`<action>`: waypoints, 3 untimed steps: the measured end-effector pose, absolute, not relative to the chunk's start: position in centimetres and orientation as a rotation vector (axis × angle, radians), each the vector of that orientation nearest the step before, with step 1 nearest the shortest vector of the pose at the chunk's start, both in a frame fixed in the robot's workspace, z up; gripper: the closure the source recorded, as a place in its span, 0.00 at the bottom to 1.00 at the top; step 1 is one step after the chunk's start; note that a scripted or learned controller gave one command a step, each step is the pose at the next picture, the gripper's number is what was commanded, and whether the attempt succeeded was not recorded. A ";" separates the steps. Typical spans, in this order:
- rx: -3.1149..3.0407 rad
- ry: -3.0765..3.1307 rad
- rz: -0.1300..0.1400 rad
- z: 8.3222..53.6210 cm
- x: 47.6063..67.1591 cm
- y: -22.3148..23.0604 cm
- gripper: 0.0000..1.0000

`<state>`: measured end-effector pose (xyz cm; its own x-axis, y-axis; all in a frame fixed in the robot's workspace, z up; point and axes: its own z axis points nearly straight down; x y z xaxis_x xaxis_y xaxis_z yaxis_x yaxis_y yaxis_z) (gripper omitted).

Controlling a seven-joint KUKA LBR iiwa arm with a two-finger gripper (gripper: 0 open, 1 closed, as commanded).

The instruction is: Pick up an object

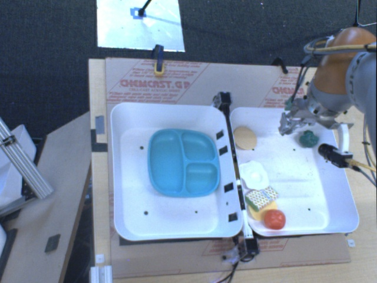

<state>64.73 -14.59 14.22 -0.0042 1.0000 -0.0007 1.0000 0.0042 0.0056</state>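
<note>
Two white bins (177, 114) below me; my gripper (287, 125) hangs over the right one beside a green ball (307, 138), grip state I cannot tell.

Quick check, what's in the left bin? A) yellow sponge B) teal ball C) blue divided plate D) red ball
C: the blue divided plate lies in the left bin; the red ball and teal ball lie in the right bin.

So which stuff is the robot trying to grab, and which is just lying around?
For the job:
gripper
green ball
tan disc
white piece
patterned block
red ball

Just lying about:
blue tray
yellow clamp
</note>
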 end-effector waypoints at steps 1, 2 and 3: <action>2.211 2.222 0.006 19.1 65.3 -15.3 1.00; 2.209 2.222 0.008 25.6 65.3 -15.5 1.00; 2.209 2.232 0.005 25.7 64.8 -9.4 1.00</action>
<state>64.82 -9.39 25.72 -0.0104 0.9999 0.0016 0.9999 0.0104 0.0028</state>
